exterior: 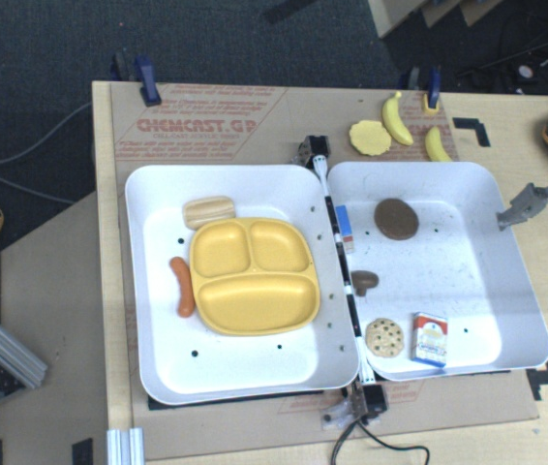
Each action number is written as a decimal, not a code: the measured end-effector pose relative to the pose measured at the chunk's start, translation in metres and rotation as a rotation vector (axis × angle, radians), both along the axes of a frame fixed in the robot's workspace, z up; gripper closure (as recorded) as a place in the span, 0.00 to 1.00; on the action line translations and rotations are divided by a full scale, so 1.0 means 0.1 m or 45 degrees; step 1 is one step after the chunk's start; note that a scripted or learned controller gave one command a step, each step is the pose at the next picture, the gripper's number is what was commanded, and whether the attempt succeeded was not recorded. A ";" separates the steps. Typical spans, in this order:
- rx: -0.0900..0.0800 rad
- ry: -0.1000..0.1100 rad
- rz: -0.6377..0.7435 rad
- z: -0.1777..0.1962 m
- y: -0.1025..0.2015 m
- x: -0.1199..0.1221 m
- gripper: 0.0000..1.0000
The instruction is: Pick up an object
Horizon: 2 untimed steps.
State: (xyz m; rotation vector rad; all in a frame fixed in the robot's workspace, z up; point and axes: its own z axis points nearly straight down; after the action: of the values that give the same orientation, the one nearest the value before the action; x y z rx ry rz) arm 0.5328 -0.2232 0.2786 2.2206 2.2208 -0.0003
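two shallow white bins sit side by side on a tan bench, the left bin [148, 289] and the right bin [506, 289] meeting along a dark central seam. places below are given relative to the yellow divided plate [253, 275], which lies flat in the middle of the left bin (three compartments, none holding anything visible).

- tan bread-like piece [208, 210]: just beyond the plate's far left corner, touching or nearly touching its rim.
- orange-red sausage [184, 286]: just beside the plate's left edge, lying lengthwise along it.
- blue-and-white packet [343, 227]: to the plate's right, across the seam, against the right bin's left wall.
- dark brown round patty [396, 218]: further right of the plate, in the far part of the right bin.
- small brown lump [363, 281]: just right of the seam, level with the plate's middle.
- chocolate-chip cookie [383, 337]: right of the plate's near corner, in the near part of the right bin.
- red, white and blue carton [431, 339]: just beside the cookie, on its far side from the plate.
- two bananas [398, 119] and a yellow round slice [370, 138]: on the bare bench beyond the right bin, well apart from the plate.

gripper [529, 204]: at the right bin's far right rim, well apart from the plate and from every object; whether it is open or closed cannot be made out, and nothing is seen in it.
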 end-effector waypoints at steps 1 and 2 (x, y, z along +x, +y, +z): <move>0.010 0.019 -0.002 -1.73 0.01 -0.26 0.00; 0.003 -0.016 0.018 -1.94 0.92 1.21 0.00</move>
State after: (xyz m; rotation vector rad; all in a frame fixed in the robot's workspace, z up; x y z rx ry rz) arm 0.6539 -0.1309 0.0849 2.1997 2.2317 0.0162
